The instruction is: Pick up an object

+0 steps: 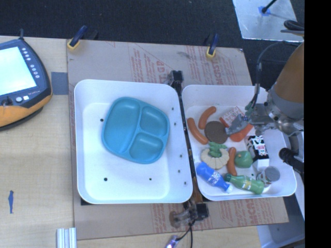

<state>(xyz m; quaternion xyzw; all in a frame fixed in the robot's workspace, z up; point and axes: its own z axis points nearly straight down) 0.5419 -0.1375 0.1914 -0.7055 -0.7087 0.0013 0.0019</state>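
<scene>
Hovering over the right shallow white bin (289,190), the hand (242,122) sat above small toy food items (222,149); grip state unclear. Blue divided plastic plate (136,130) lay in left bin (83,138).

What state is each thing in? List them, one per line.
Blue plate: right side up, flat in the left bin.
Green bottle: on its side, right bin.
Blue bottle: on its side, beside the green one.
Sausage: lying loose.
Tablet: screen lit.
</scene>
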